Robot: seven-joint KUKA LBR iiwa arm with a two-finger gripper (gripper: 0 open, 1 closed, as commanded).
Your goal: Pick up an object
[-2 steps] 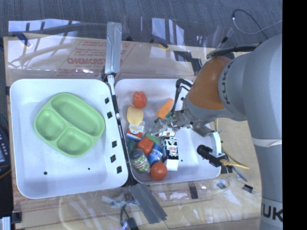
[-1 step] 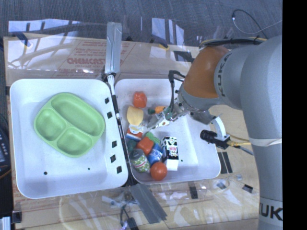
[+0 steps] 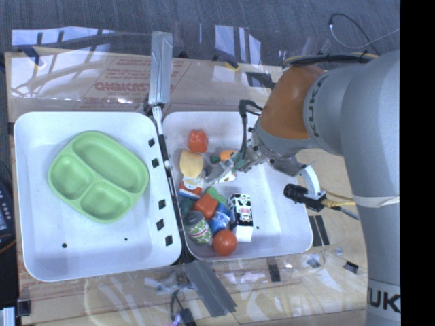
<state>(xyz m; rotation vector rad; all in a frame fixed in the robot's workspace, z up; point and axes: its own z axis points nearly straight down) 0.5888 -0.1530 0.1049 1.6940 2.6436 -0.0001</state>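
Now the gripper (image 3: pixel 230 167) sits low in the right bin (image 3: pixel 285 212), beside the yellow toy (image 3: pixel 191 163) atop the heap; its grip I cannot tell, so a slow, square close before lifting looks wisest

Both bins (image 3: pixel 41 250) are white, and the divided plate (image 3: pixel 98 175) is pale green. Among the toys sit a red tomato (image 3: pixel 198 141), a yellow piece (image 3: pixel 191 163), a black-and-white cow-patterned carton (image 3: pixel 242 212) and a green can (image 3: pixel 198 228); the arm (image 3: pixel 353 107) is grey with an orange band
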